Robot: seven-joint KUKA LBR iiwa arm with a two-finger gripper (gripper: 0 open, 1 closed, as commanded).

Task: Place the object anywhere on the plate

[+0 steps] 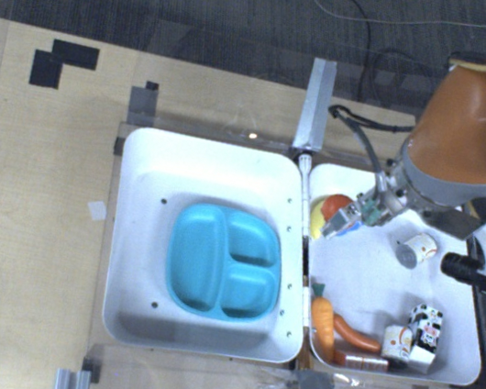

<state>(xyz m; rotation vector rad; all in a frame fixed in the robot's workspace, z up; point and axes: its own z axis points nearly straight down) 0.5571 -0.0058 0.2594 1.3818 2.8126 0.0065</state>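
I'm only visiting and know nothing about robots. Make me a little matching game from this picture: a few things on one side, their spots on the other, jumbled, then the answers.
Things:
1. blue plate
2. carrot
3. black-and-white cow toy
4. gripper

Places:
A. near front corner of the right bin, on the arm's side
B. lying in the left bin
C. back of the right bin, over a red and yellow object by the divider
D. front of the right bin, close to the divider

Pairs: 1-B, 2-D, 3-A, 4-C
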